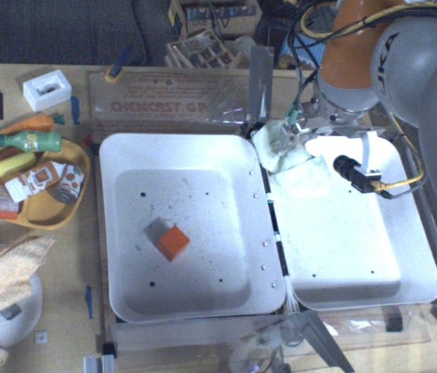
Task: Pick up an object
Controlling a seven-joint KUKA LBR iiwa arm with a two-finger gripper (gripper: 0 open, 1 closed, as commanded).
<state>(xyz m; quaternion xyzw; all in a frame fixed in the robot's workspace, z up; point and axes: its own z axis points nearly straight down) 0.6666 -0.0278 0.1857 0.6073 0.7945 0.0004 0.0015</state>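
Seen from above, two white bins sit side by side on a bench. Nearest the camera, the left bin [125, 208] holds an orange block [175, 243], lying a little toward the near left of the bin's middle, with a small grey patch touching it at its 10 o'clock. Small dark specks dot the bin floor around it.

The right bin [358, 263] has a pale crumpled cloth [292, 158] in its far left corner.

Farther back, the grey arm [416, 53] with its orange band [358, 33] comes in from the right, above the right bin's far edge. The gripper [292, 127] hangs over the cloth; how wide it stands, and whether it grasps anything, cannot be made out.

The block lies well apart from the gripper, at about its 7 o'clock, across the wall between the bins.

Off to the far left, a yellow bowl [55, 216] holds toy food, and a small white box [47, 89] sits beyond it.
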